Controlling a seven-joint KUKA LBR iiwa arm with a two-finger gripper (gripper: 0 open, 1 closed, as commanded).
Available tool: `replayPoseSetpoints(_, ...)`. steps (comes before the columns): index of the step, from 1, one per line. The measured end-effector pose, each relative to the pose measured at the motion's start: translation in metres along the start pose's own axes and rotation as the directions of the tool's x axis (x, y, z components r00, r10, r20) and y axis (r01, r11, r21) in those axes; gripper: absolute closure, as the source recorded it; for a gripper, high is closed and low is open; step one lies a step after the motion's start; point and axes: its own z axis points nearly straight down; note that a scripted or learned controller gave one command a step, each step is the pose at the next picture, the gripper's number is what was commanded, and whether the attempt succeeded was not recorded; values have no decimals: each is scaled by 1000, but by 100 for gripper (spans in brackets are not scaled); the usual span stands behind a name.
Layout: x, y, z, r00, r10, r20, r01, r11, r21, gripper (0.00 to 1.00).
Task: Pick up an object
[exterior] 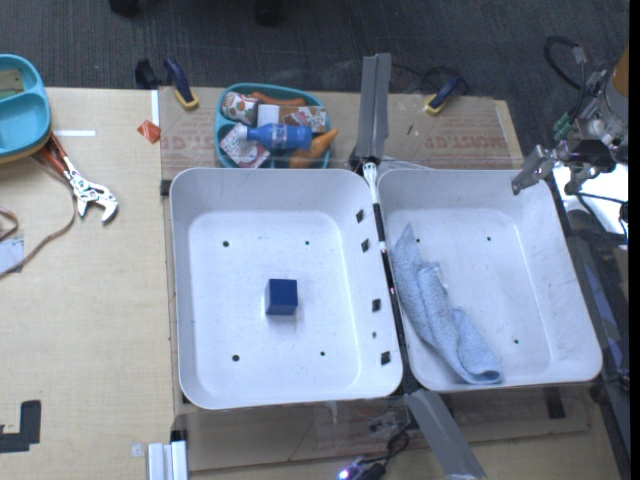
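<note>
Pale wooden bench [80,338] carries two shallow white bins side by side: the left bin [190,298] holds one small blue cube [282,296] lying near its middle, and the right bin [540,298] holds one crumpled light-blue cloth [440,313] along its left side. Behind the bins stands one teal bowl [228,103] of packets with a blue bottle, their print too small to read, beside reversed, unreadable red lettering on one cardboard sheet [470,140], while one wrench [85,190] lies far left. At the right edge, above the right bin's far corner, the gripper [540,168] is seen, and whether it is parted or closed cannot be told.
</note>
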Motion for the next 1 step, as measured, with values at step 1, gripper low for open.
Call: replayPoseSetpoints(1,-26,-63,89,998,-61,0,61,998,0,0)
